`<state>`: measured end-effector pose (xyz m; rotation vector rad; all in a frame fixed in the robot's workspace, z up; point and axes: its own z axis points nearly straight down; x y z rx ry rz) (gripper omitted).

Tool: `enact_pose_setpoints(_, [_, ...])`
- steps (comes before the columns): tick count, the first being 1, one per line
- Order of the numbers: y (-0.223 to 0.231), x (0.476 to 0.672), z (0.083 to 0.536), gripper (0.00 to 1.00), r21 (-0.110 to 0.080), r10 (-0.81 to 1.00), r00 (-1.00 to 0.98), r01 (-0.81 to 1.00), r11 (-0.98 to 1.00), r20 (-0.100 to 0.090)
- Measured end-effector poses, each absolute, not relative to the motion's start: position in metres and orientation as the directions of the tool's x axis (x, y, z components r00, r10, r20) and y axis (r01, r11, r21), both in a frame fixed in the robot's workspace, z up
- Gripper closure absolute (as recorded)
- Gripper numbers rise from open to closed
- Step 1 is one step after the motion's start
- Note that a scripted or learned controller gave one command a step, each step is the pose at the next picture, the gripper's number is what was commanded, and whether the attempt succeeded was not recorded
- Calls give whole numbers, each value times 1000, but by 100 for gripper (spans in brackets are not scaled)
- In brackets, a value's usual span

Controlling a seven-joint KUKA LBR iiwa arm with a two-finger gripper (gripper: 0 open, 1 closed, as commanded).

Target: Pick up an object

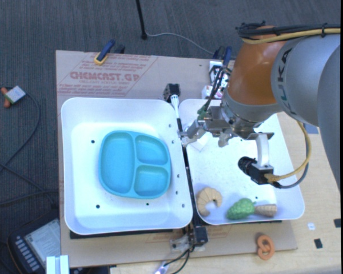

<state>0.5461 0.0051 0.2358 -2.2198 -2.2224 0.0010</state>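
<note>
I see the pincer [190,133] low at the right bin's [288,210] left wall, grip state unclear. Croissant [209,199] and green toy [240,208] lie at the near edge, blue plate [134,164] in the left bin [80,210].

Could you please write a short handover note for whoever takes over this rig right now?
Gripper: over the left edge of the right white bin, by the divider; nothing seen held.
Things: tan croissant-shaped toy, green bumpy toy with a beige end, both at the right bin's near edge. Light blue divided plate lies in the left white bin. Orange ring lies on the bench outside.
Done: nothing picked.
Left: grasp and lift one object.
</note>
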Motion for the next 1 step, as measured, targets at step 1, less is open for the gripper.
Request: enact_pose_setpoints(1, [5, 546, 236, 0, -1, 1000, -1, 1000, 1, 0])
